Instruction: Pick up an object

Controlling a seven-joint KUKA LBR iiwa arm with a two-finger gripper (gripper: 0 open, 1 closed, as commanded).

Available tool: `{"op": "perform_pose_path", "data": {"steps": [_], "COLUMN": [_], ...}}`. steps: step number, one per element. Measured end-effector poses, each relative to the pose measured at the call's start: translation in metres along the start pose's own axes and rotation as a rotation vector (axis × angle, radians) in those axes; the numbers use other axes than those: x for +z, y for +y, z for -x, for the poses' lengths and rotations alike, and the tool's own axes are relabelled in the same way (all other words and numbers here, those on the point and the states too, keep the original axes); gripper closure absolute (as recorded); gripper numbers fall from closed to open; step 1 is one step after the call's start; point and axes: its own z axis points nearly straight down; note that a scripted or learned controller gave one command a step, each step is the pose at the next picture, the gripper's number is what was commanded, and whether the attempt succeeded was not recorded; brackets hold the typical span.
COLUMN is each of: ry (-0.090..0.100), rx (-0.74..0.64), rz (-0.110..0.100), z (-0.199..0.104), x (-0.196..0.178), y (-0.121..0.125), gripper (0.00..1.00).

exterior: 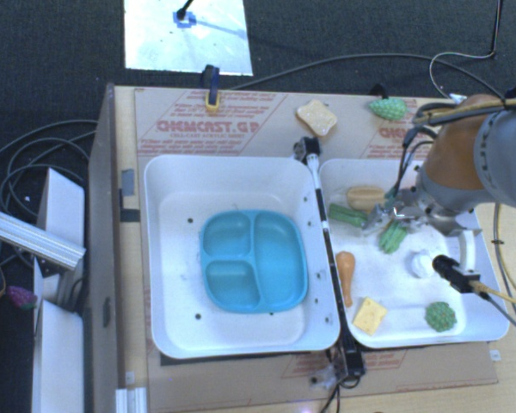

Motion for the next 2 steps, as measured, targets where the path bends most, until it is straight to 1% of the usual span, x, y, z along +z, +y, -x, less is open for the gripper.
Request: {"op": "perform_pose_path", "data": {"steps": [1, 2], "ry": [-0.003, -0.003], "rx": [0.0, 0.0], "rz": [0.006, 0.005], "z": [0.0015, 0.0014], "x": [-0.0118, -0.0117], "y": [0.0015, 0.0014], "gripper": [1.0, 0.0]}}
